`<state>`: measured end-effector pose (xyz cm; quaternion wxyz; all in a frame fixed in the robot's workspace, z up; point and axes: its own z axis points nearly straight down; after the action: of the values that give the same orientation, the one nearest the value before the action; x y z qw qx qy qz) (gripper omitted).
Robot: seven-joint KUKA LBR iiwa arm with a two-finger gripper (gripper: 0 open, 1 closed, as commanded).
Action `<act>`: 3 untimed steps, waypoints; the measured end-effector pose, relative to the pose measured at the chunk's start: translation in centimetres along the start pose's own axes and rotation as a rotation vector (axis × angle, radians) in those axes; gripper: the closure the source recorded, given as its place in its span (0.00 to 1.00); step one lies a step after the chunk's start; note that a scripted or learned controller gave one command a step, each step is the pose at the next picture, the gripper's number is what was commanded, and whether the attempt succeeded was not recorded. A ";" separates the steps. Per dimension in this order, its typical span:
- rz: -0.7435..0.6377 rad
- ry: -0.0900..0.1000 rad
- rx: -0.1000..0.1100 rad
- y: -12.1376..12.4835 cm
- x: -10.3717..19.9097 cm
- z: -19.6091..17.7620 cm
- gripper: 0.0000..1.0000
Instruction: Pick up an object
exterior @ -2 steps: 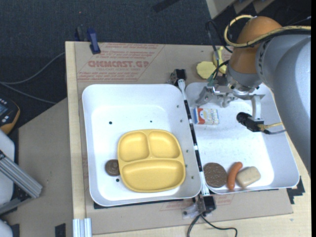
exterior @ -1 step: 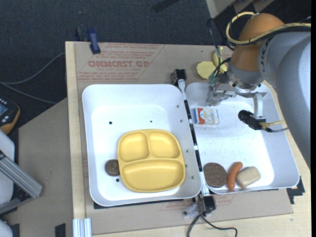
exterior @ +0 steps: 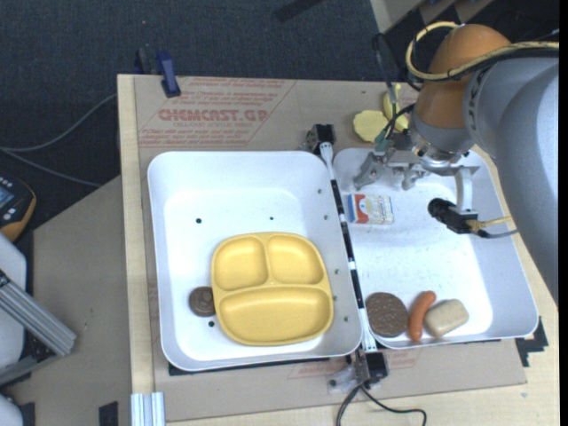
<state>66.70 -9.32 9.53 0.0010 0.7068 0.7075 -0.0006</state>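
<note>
- Hovering at 1 o'clock in the right bin (exterior: 506,273), the end effector (exterior: 395,174) sits just above a small red-and-white packet (exterior: 369,209); finger state cannot be told.
- Brown disc (exterior: 386,314), sausage (exterior: 420,314) and beige block (exterior: 446,317) lie at 5 o'clock.
- Yellow divided plate (exterior: 269,287) occupies the left bin (exterior: 177,202).

Grey arm (exterior: 519,140) enters from right, orange band up top; gripper (exterior: 390,174) low, pointing left.
</note>
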 end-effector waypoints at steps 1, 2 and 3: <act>0.002 0.001 0.001 -0.1 -2.2 1.1 0.00; -0.001 0.002 0.001 0.0 0.1 1.0 0.00; 0.001 0.002 0.001 0.0 -0.2 1.0 0.00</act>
<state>66.65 -9.49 8.49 -0.0001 0.7070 0.7072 -0.0003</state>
